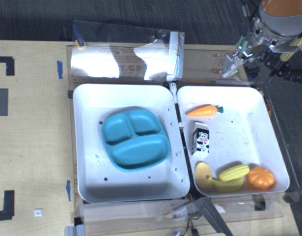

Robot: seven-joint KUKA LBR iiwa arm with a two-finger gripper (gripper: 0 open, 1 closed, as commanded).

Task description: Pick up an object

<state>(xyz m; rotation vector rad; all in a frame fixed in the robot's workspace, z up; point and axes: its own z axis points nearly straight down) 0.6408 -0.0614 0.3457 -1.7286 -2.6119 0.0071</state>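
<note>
The hand hangs above the right bin's far rim, fingers apart and empty. Carrot lies nearest; corn, banana and pumpkin crowd one corner — a descent there risks nudging neighbours or closing on nothing.

Around the blue tray, which filled the middle of the left bin, only narrow strips of floor lay bare. Right of the tray, the right bin stayed open through its centre, with a carrot, a small carton and a crowded near corner of banana, corn and orange fruit.
</note>
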